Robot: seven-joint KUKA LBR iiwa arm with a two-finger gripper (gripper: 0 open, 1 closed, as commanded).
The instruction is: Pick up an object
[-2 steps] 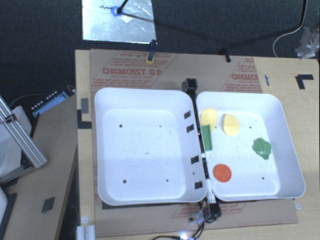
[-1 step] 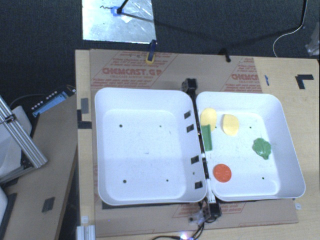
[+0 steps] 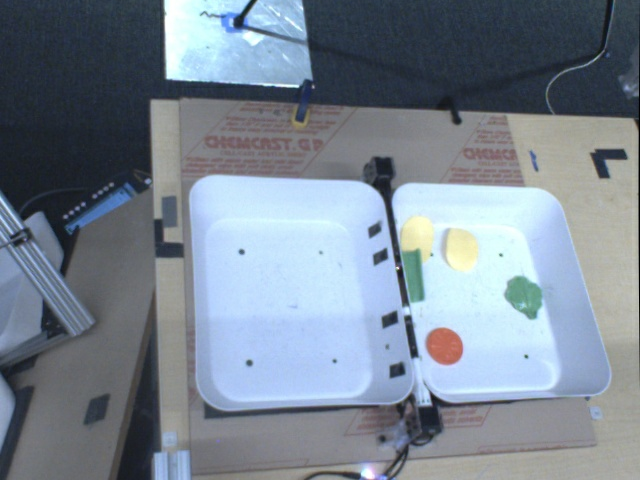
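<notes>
objects sit in the right bin [image 3: 570, 268]: orange disc [image 3: 445, 346] lies well apart from the rest, lower centre of frame, so it looks easiest to grasp. hand state: cannot tell.

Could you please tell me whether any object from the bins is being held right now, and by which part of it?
Nothing is held: the orange disc, green piece and two yellow pieces all lie loose in the right bin.
</notes>
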